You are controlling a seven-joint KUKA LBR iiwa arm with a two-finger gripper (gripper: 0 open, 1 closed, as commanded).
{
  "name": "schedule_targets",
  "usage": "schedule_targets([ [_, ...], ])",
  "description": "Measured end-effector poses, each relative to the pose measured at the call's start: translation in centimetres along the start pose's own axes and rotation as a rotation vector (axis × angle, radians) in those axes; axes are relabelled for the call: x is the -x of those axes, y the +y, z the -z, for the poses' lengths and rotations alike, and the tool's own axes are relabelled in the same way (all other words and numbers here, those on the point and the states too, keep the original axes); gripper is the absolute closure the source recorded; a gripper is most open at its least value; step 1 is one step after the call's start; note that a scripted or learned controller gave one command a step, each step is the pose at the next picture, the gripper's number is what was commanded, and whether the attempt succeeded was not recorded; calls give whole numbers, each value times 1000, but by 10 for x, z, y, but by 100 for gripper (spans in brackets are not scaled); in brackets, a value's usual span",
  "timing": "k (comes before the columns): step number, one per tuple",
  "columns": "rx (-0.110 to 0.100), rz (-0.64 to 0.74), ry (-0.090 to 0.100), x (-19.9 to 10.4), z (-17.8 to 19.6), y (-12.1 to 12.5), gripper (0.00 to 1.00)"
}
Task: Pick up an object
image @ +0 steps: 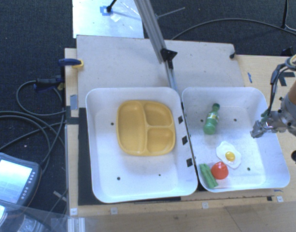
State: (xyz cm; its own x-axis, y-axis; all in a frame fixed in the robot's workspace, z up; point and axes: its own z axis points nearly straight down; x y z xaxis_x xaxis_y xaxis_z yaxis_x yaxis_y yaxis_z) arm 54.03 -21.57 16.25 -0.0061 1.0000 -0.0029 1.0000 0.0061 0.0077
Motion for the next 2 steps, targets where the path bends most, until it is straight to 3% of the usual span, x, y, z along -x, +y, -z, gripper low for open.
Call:
schedule_targets([
  [1,0,1,0,1,54,2,100],
  [2,-7,4,4,-42,52,-2,100],
])
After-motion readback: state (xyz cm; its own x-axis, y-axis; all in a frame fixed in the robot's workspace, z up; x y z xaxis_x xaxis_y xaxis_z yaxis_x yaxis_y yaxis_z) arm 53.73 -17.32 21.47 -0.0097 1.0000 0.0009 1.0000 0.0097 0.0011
